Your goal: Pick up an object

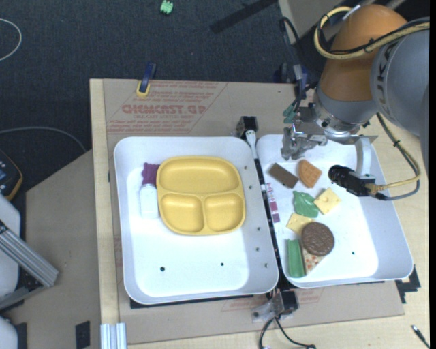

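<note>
Camera view, two white bins (129,204), one yellow tray (201,193), one claw (297,148)

I'm seeing a yellow clamp (144,86) sitting at the cardboard sheet's (184,105) back left corner, and a small green scrap (166,7) lying on the dark floor (61,54) beyond.

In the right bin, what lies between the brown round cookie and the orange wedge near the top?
In the camera view, a green piece lies between the brown cookie and the orange wedge, with a yellow holed cheese square just beside it.
</note>
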You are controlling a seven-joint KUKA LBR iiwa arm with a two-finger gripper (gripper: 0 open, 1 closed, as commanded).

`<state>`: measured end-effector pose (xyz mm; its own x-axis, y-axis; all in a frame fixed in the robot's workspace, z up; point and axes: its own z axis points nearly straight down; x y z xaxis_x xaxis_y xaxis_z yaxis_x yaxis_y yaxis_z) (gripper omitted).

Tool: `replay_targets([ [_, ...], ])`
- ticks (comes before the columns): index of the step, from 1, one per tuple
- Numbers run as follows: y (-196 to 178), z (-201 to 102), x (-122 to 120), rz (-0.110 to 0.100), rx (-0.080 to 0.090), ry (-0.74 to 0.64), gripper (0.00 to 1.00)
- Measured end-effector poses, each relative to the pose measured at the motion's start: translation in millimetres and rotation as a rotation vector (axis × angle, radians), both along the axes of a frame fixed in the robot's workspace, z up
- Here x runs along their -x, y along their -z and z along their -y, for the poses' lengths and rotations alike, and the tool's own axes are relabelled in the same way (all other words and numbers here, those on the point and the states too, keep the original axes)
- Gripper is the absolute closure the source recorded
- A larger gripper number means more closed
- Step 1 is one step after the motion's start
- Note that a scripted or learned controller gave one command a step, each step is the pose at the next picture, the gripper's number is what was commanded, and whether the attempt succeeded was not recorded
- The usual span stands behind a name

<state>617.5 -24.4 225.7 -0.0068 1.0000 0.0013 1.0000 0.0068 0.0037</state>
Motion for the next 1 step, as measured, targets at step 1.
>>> replay_targets([
  [1,9.7,-52.1,-24.3,0.000,0.000,0.001,1.00],
])
